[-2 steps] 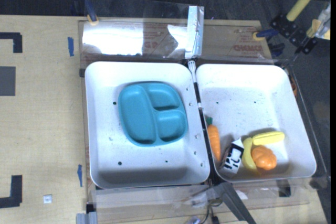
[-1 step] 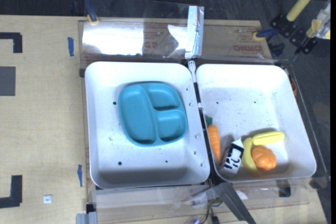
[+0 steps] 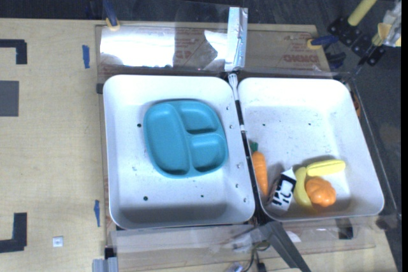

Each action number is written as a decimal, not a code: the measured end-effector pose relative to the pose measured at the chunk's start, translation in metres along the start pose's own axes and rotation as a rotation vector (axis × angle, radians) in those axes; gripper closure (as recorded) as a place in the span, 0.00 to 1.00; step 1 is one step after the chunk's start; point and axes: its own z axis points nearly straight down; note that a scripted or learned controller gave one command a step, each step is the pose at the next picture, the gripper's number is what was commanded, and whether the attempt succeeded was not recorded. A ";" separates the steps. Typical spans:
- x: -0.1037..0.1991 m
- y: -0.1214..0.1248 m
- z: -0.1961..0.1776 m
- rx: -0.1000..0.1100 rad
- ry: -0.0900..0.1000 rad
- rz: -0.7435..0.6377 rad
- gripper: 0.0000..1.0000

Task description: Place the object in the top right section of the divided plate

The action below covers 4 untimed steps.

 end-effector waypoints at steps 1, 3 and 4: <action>0.001 0.000 0.000 0.000 0.001 -0.084 1.00; -0.002 0.001 0.000 0.000 0.000 -0.209 1.00; -0.002 0.000 0.000 -0.002 -0.001 -0.568 1.00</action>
